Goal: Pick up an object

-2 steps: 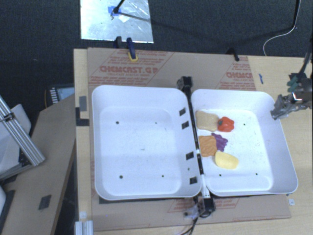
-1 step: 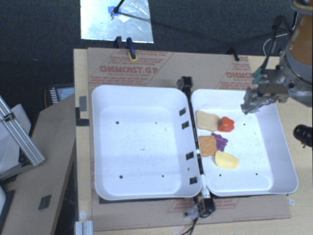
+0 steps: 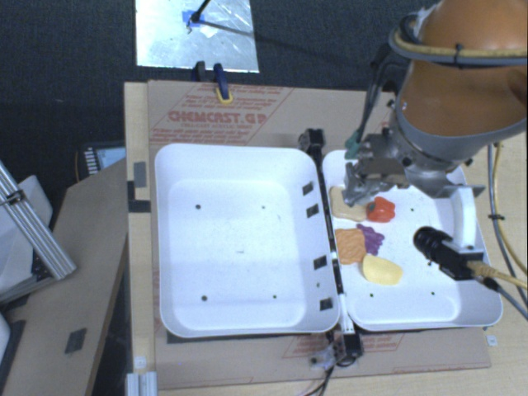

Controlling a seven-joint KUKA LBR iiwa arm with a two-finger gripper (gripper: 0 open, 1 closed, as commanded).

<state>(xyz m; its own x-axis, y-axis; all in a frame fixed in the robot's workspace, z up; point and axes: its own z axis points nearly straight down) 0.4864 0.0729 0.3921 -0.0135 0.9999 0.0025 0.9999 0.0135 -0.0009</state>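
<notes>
My gripper (image 3: pixel 360 190) hangs low over the far left part of the right bin (image 3: pixel 474 304). Just right of it lies a red object (image 3: pixel 381 210). A pale tan piece (image 3: pixel 341 207) lies partly under the gripper, against the bin's left wall. Nearer the front lie an orange object (image 3: pixel 350 246), a purple one (image 3: pixel 372 238) touching it, and a yellow one (image 3: pixel 383 271). Nothing shows as lifted off the bin floor.
The left bin (image 3: pixel 165 221) stands beside the right one, with a black hinge strip (image 3: pixel 326 221) between them. Both rest on a cardboard sheet (image 3: pixel 223 110). A shiny foil sheet (image 3: pixel 194 23) lies behind the bench.
</notes>
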